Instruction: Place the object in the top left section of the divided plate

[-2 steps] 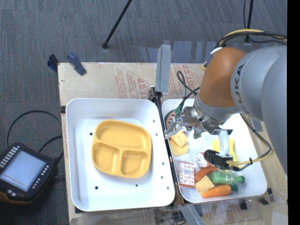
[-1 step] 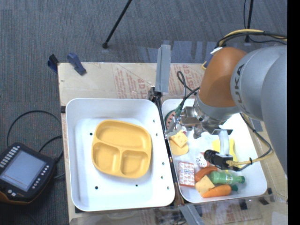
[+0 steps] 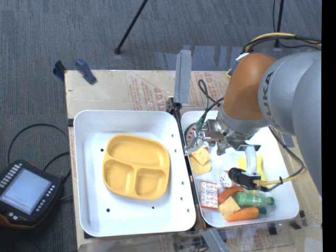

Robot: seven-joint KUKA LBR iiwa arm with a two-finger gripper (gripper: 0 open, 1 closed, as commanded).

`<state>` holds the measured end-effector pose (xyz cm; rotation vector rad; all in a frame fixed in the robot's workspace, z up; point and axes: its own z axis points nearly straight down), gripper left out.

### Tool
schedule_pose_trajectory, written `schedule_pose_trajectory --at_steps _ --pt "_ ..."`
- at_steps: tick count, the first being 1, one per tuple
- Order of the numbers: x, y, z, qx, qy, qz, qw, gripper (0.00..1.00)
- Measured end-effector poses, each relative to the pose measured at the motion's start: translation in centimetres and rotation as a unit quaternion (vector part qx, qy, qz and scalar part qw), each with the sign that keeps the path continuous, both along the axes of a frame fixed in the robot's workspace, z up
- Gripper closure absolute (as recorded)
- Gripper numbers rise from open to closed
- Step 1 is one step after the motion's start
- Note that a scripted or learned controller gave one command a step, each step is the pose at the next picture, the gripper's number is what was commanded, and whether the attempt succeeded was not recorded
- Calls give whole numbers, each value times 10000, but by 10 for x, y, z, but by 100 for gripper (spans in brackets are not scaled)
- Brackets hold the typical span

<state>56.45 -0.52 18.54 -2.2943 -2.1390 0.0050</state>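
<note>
Over the right bin (image 3: 287, 196), the gripper (image 3: 200, 143) hangs just above a yellow cheese wedge (image 3: 200, 157); its grasp I cannot tell. Divided plate (image 3: 136, 167) waits in the left bin (image 3: 86, 140).

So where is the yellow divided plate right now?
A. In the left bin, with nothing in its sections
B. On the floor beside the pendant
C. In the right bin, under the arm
A: the yellow divided plate lies in the left bin, all three sections bare.
</note>
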Motion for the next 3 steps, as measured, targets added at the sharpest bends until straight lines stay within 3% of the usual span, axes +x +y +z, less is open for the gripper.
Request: schedule_pose_trajectory --at_steps 3 --pt "0 0 0 0 0 0 10000 0"
